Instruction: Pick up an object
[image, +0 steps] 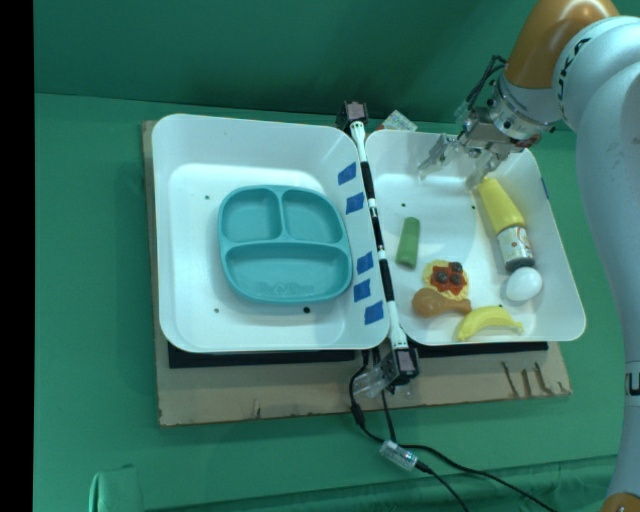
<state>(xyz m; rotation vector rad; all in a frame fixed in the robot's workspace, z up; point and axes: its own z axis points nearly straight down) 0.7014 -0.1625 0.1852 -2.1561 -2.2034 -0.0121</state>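
Mustard bottle (503, 221), yellow with a printed lower label and a dark cap, lies on its side along the right bin's (560, 300) 3 o'clock side, nozzle end toward 12 o'clock, right under the end effector (455, 167). It looks like rigid, light plastic with a smooth rounded body, so it would likely roll or slip; a hold across the middle of the yellow barrel seems safest. The end effector's two fingers stand apart with nothing between them, hovering at the bin's 12 o'clock end.

Counted in the right bin: one bottle, one green cylinder (408, 242) near the centre, one small pizza-like toy (446, 277), one orange drumstick (437, 303), one banana (488, 321) toward 6 o'clock, and one white egg (522, 284) touching the bottle's cap end. The egg, round and slick, would probably be the hardest to pinch. The left bin (190, 160) holds one teal divided plate (284, 244) with three compartments.
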